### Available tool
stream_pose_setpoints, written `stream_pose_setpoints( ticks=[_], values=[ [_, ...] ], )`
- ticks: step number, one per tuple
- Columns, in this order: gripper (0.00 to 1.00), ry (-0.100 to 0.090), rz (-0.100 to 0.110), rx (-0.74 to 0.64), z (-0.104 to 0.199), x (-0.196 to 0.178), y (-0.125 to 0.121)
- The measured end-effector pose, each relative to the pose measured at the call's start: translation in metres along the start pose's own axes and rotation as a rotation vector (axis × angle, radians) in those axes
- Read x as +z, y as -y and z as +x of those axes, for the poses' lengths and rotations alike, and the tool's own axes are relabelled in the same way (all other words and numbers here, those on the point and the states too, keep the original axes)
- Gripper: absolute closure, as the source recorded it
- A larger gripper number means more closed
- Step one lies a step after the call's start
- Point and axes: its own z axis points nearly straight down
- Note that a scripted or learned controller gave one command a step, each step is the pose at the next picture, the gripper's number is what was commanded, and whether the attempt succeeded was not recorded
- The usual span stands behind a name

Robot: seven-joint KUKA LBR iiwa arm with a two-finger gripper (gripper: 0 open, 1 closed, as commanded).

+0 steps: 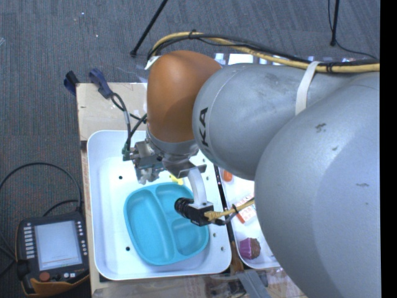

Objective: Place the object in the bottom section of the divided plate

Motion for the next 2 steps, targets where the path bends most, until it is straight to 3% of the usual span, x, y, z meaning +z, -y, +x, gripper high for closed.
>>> stream_pose_setpoints(
  ticks=[1, 2],
  values=[
    [0.0, 0.0, 0.0, -0.001, 0.0, 0.0, 0.0],
    [0.0, 0.001, -0.001, -0.183, 0.012, -0.129, 0.009]
  ],
)
